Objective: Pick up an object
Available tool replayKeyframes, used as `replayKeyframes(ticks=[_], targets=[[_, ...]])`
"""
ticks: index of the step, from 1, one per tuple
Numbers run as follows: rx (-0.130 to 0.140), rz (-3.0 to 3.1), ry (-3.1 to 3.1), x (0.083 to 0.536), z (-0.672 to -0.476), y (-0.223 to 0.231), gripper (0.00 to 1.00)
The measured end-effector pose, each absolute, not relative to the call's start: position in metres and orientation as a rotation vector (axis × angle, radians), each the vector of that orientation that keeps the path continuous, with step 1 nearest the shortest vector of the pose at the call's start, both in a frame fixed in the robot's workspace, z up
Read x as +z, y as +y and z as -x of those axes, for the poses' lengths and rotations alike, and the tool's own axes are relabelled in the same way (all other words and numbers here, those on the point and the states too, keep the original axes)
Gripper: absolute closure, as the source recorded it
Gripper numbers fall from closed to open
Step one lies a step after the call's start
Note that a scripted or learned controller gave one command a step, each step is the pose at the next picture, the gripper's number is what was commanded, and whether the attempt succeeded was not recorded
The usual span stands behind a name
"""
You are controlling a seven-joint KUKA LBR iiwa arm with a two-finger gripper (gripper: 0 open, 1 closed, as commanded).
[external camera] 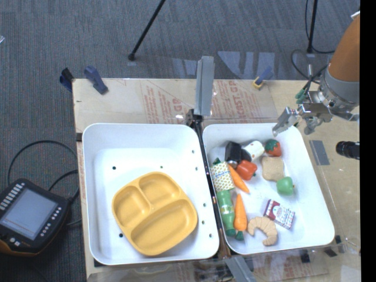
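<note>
The right bin (314, 175) holds several toy foods. Among them are a red tomato (272, 147), a white cup (254, 150), a black piece (233, 152), a red pepper (247, 169), a tan biscuit (272, 169) and a green apple (285, 185). Nearer the front lie two carrots (240, 212), a green bottle (226, 207), a red box (278, 214) and a croissant (263, 229). My gripper (295, 126) hangs over the bin's far right corner, just right of and above the tomato. It is open, and nothing is between its fingers.
The left bin (100, 151) holds a yellow divided plate (154, 212). A grey upright post (204, 90) stands behind the seam between the bins. A teach pendant (26, 216) lies on the floor at the left, and tripod legs (150, 22) stand at the back.
</note>
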State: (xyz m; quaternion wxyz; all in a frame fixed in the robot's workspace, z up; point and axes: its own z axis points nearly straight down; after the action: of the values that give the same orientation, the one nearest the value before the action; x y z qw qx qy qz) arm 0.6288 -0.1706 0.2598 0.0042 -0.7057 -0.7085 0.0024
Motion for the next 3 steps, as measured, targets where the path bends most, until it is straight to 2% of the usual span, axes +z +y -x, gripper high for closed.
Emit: replayKeyframes(ticks=[1,2,3], targets=[[0.012,2.341,-2.077,0.197,-0.643,-0.171,0.0],[-0.004,2.459,-1.96,0.121,-0.645,-0.198,0.0],[-0.02,2.458,-1.961,0.104,-0.653,-0.201,0.0]])
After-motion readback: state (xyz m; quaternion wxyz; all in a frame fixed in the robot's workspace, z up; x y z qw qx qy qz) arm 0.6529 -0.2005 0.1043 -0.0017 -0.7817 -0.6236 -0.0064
